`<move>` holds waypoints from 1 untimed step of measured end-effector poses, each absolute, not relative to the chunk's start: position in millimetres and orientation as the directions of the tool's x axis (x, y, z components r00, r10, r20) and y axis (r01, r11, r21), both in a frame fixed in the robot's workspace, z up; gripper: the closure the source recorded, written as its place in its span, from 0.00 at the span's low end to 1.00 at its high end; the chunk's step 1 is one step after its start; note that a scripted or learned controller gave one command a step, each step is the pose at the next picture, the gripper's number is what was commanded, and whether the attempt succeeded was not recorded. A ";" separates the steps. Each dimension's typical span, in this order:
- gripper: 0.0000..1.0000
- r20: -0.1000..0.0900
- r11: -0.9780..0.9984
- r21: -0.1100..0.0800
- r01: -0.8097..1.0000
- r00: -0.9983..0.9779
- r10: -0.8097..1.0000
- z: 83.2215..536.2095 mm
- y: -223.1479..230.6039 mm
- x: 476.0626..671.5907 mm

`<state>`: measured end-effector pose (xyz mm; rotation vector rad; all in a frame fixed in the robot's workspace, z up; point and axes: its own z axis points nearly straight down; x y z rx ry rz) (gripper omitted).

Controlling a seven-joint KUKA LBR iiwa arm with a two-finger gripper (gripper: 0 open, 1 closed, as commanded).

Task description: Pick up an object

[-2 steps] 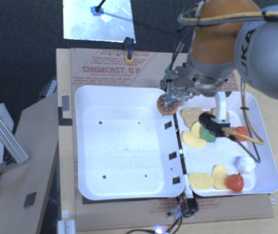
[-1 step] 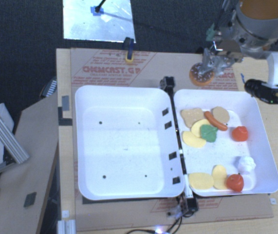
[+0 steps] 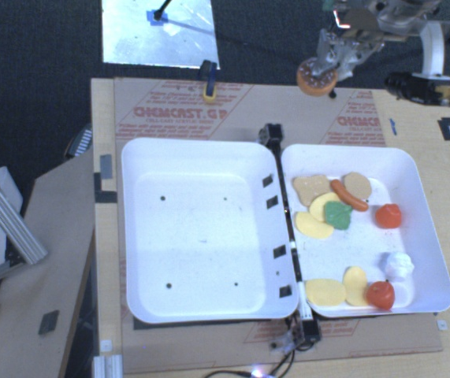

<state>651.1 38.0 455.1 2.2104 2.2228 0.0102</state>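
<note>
My gripper [image 3: 325, 71] hangs high above the bench, behind the far edge of the right bin [image 3: 428, 211]. It is shut on a small round doughnut [image 3: 314, 79], brown and orange with light sprinkles, which sticks out to the left below the fingers. In the right bin lie a bread slice [image 3: 310, 186], a sausage [image 3: 349, 196], a beige disc [image 3: 358, 183], a green piece [image 3: 338, 214], yellow pieces [image 3: 312, 226], two red tomatoes [image 3: 388, 215] and a white lump [image 3: 399, 265].
The left bin [image 3: 201, 152] sits beside the right one, with a black hinge strip [image 3: 286, 227] between them. A yellow and blue clamp [image 3: 208, 82] stands on the cardboard behind the left bin. A shiny plate [image 3: 158, 22] lies at the back left.
</note>
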 end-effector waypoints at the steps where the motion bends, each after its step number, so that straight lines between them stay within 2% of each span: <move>1: 1.00 0.004 0.011 0.005 1.000 -0.011 1.000 494.8 99.5 588.3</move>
